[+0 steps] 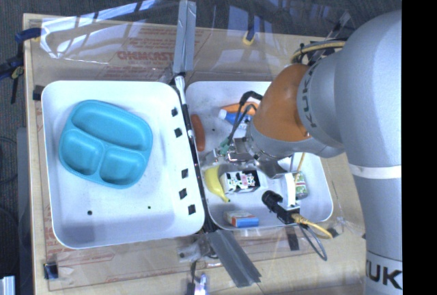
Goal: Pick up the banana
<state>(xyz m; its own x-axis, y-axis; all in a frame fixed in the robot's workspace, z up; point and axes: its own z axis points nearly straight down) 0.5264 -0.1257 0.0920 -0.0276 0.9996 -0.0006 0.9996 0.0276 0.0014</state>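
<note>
While the arm [369,82] reaches in from the right and hangs low over the right bin [207,100], the gripper [240,179] sits down inside that bin, near its left half. Whether the gripper is open or closed cannot be told from this slant, since the wrist and its orange band cover much of it. Nothing can be seen held in it.

The banana [216,184] lies on the floor of the right bin, close to the bin's left wall and just beside the gripper on its left. It is yellow, curved, and points with one end toward the near edge of the bin. Whether it touches the gripper cannot be told.

Farther back along the same left wall lies a reddish sausage-shaped thing [198,131], apart from the banana. An orange thing [243,108] with a blue bit beside it lies near the back of the bin, partly under the wrist. A small box [244,221] with blue and red on it rests near the front wall. A small green thing [299,184] lies toward the right side.

The left bin [102,215] holds a blue plate [104,142] with three compartments, lying flat in its back left part. Both bins stand side by side on the bench [82,48].
</note>
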